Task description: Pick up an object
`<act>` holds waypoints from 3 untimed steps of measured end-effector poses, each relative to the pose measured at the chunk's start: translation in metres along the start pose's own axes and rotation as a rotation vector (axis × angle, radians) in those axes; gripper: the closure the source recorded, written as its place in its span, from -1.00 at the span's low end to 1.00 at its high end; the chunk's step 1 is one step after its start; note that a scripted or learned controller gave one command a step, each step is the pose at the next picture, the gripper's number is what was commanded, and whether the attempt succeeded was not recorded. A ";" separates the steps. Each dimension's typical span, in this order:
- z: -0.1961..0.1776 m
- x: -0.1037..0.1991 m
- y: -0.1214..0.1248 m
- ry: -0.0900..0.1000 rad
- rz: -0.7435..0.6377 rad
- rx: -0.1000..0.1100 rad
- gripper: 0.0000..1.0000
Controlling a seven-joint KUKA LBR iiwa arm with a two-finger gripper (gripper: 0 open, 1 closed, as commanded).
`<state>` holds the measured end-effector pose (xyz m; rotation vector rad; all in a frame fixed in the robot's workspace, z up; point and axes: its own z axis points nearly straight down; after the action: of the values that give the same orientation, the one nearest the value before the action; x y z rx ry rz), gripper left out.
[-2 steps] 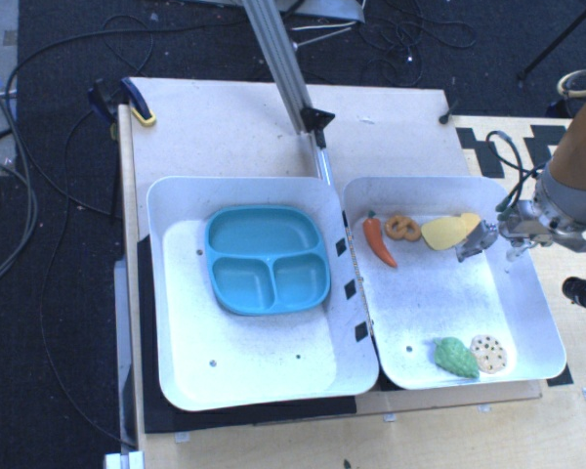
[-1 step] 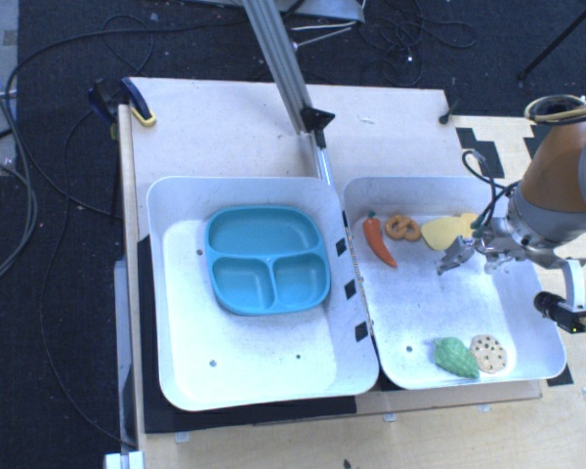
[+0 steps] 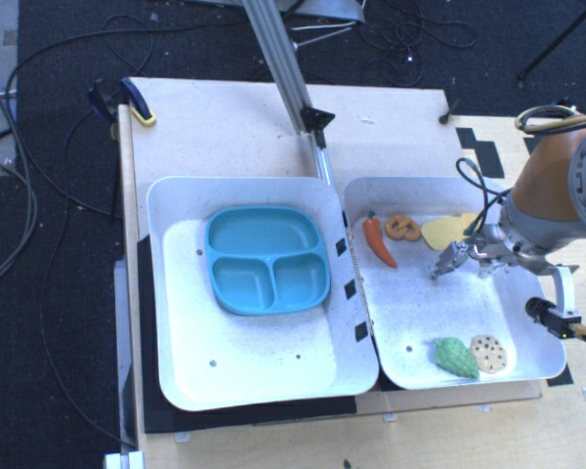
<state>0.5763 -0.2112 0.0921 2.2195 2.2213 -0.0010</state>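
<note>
The jaws [image 3: 449,263] hang low over the right bin [image 3: 410,306], at the right of the frame, slightly open, and nothing is between them. They are just beside a yellow piece [image 3: 442,231]. A carrot [image 3: 378,241] and a pretzel [image 3: 403,227] lie to their left

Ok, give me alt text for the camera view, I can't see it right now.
The arm's hand hangs in the right bin, near a yellow piece, a pretzel and an orange carrot. A green toy and a cookie lie near the front. The left bin holds a blue divided tray.
</note>
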 end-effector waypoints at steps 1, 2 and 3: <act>-0.012 -0.001 0.001 -0.003 -0.001 -0.005 1.00; -0.074 -0.005 -0.003 -0.001 0.002 -0.005 1.00; -0.131 -0.007 0.007 -0.002 -0.002 -0.006 1.00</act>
<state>0.5835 -0.2176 0.2234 2.2137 2.2194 0.0039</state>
